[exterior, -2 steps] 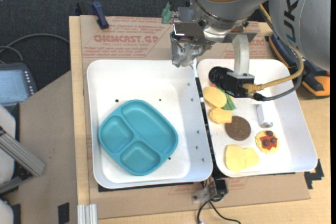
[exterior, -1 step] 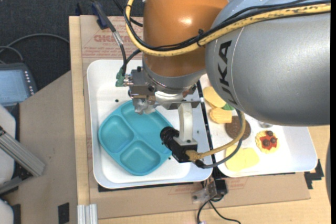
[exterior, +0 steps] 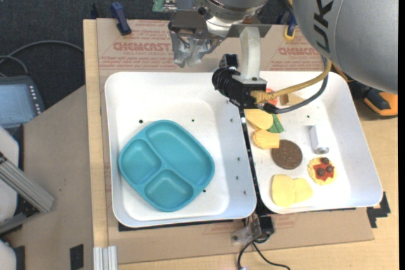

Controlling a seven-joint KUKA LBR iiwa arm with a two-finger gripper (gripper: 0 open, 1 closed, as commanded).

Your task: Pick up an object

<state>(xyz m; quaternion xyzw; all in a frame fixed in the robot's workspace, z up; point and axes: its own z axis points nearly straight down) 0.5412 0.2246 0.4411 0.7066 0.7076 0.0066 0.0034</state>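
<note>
My gripper (exterior: 192, 51) hangs high over the back edge of the left bin (exterior: 124, 93), with nothing visibly held. In that bin lies a blue divided plate (exterior: 166, 164), toward the front. The right bin (exterior: 353, 112) holds several toy foods: a yellow piece (exterior: 258, 118) with a green bit (exterior: 278, 126) beside it, an orange-yellow piece (exterior: 266, 140), a round brown cookie (exterior: 287, 154), a small tart with red berries (exterior: 321, 170), and a pale yellow slab (exterior: 291, 190). A small grey cylinder (exterior: 314, 136) lies to the right of them.
The arm's large grey body covers the back right of the view and part of the right bin's far corner. A small red-orange item (exterior: 271, 96) peeks out by the wrist. The bins sit on a cardboard sheet (exterior: 140, 41), with blue clamps (exterior: 120, 18) at its back edge.
</note>
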